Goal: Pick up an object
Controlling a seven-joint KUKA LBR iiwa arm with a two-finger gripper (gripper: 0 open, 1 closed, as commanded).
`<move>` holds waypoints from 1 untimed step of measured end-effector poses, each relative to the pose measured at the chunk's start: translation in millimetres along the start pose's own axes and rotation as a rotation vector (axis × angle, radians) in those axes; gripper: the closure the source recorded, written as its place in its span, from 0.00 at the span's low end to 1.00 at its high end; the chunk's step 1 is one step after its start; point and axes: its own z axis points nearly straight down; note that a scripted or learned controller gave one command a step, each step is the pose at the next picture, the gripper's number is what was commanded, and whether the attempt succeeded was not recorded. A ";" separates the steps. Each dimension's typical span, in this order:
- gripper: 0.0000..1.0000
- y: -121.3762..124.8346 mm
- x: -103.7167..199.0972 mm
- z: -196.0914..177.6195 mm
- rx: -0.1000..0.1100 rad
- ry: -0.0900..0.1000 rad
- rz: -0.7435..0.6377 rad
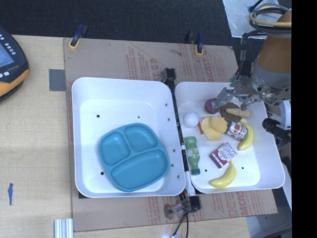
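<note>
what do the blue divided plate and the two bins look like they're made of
Blue divided plate: probably moulded plastic, matte to satin, with uniform colour and rounded compartment ridges. Left bin and right bin: likely thin glossy white plastic, with smooth rounded corners and soft reflections.

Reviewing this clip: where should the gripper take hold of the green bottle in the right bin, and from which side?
Probably the green bottle's wider body, from straight above. It lies flat along the right bin's left wall, so the fingers would likely close across its narrow width. The wall leaves little room on that side; the neighbouring red packet lies apart.
</note>
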 end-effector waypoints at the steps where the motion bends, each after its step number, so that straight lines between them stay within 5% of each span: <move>1: 0.00 9.2 2.5 126.3 0.004 0.000 -0.001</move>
